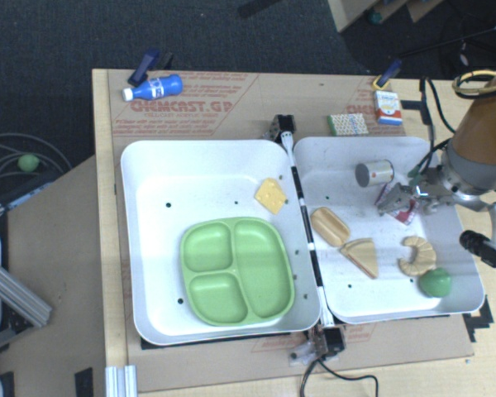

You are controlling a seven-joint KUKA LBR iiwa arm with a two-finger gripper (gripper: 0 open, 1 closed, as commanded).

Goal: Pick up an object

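Note:
The right bin [380, 308] holds a grey metal cylinder [374, 173] lying on its side, a tan bread roll [329, 225], a tan wedge [362, 257], a pale croissant-shaped piece [417, 255] and a green ball [436, 283]. My gripper [399, 198] hangs low over the upper right part of this bin, just right of the cylinder. A small red and pink object [406, 215] lies directly under its tip, partly covered by it. I cannot tell whether they touch.
The left bin [149, 172] holds a green divided plate [234, 270] and a yellow cheese wedge [271, 195]. A blue and white bottle [153, 88] and small cards [350, 123] lie on the bench behind the bins. The arm [479, 139] enters from the right.

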